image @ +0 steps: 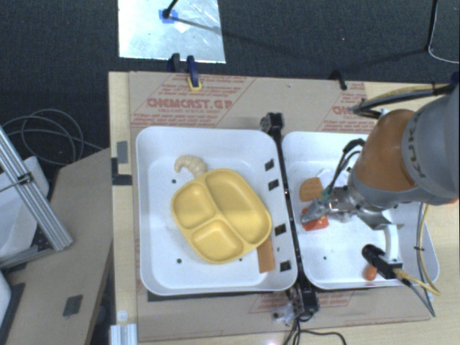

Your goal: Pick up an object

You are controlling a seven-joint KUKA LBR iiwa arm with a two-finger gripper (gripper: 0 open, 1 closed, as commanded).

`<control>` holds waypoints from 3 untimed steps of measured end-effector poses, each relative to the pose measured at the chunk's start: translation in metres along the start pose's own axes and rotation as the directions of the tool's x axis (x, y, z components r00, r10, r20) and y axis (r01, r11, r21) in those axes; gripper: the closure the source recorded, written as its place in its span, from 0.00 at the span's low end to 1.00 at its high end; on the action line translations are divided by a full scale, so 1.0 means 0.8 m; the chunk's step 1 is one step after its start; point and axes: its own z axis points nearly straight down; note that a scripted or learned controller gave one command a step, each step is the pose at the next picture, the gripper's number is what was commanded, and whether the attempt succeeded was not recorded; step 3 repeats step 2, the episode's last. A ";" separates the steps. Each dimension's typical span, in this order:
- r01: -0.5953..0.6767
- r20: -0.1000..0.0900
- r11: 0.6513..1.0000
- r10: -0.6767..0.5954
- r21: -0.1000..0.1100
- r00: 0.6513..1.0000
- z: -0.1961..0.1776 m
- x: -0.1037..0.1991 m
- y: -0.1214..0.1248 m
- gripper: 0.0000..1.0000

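At the right bin's [316,279] near edge lies a small orange piece [370,272]. Farther in, the jaws [315,213] sit over a red object [315,223], perhaps touching it; their state cannot be told. Just beyond lies a tan block [310,189]. The left bin [154,192] holds a yellow divided tray [219,214].

You see the gripper [314,210] low in the right bin [316,275], just above a red object [315,223], with an orange-brown block [310,189] beside it.
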 end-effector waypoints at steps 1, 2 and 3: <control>0.001 0.001 1.000 -0.001 -0.005 1.000 -0.017 0.000 0.003 1.00; 0.010 0.000 1.000 -0.010 -0.017 1.000 -0.137 0.054 0.074 1.00; 0.010 0.000 1.000 -0.010 -0.017 1.000 -0.137 0.054 0.074 1.00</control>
